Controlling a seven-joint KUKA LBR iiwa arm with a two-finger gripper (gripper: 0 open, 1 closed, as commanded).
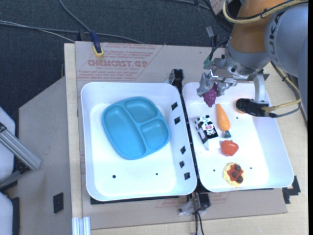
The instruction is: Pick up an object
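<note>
While the arm [274,28] is reaching in from three o'clock, it is hanging over the twelve o'clock end of the right bin [274,146]. Beside it, at nine o'clock, the left bin [93,146] is carrying a blue divided plate [136,127] that is lying flat near its middle. Down in the right bin, an orange carrot [223,117] is lying just at five o'clock of the gripper [211,88], with a black-and-white toy [206,127] near it at eight o'clock, a red tomato [229,147] further toward six o'clock, and a small yellow pizza piece [234,173] nearest the six o'clock rim.

Smallest of all, a purple bunch of grapes [210,97] is sitting right under the gripper, touching its tip; whether the fingers are closing on it I cannot tell, as the wrist is hiding them.

Judging by this, the grasp step is in hand. Next, a straight lift would be proving whether the grapes are coming along.
</note>
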